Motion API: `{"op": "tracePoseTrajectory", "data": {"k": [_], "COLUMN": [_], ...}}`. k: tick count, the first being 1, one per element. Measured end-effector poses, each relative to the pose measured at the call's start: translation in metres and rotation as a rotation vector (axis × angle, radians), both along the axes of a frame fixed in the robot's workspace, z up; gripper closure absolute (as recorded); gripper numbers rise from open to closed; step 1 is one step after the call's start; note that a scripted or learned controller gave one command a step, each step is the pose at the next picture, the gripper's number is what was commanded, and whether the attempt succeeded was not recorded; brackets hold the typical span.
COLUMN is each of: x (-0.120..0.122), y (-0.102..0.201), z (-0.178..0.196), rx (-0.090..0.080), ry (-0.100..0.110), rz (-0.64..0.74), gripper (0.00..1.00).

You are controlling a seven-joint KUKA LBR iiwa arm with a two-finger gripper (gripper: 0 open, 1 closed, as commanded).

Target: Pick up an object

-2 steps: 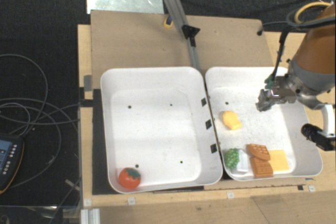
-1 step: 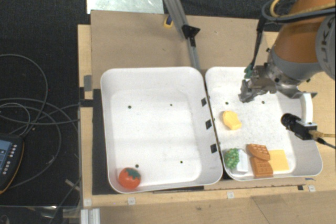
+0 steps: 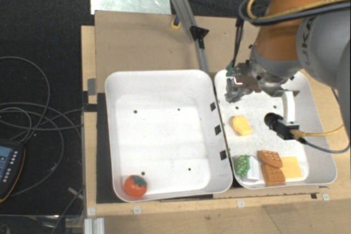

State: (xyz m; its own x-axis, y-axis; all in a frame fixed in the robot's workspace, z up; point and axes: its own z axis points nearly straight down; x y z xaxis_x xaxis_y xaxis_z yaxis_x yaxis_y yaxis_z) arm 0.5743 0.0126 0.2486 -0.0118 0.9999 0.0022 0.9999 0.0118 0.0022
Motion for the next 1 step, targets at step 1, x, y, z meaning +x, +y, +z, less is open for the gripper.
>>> {"op": "tracePoseTrajectory", "data": {"k": [1], "x": [0.0231], "y": [0.0518], "z": [0.0052], "rx": [0.0], "ry": [-0.002], "rz": [-0.001], "gripper": [1.0]}}
